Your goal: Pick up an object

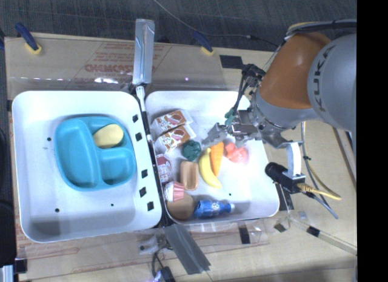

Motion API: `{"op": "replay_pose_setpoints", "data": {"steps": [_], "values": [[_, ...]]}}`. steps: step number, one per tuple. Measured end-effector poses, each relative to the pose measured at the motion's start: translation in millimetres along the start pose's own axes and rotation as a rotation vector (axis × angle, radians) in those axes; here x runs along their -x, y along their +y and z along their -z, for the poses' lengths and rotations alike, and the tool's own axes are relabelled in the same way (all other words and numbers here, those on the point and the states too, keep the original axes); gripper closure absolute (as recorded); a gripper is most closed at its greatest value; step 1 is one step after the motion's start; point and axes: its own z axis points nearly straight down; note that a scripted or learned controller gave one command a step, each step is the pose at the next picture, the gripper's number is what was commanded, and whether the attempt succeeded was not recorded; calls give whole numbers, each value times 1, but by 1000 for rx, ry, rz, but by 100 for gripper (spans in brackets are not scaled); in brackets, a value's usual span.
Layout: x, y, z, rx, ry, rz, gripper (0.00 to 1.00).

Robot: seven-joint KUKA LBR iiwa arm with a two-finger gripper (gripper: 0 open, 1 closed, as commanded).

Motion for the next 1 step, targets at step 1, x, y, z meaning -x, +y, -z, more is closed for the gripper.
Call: {"op": "replay_pose_setpoints", "data": {"steps": [1], "values": [[-40,-30,30,3,1,33,0]]}}
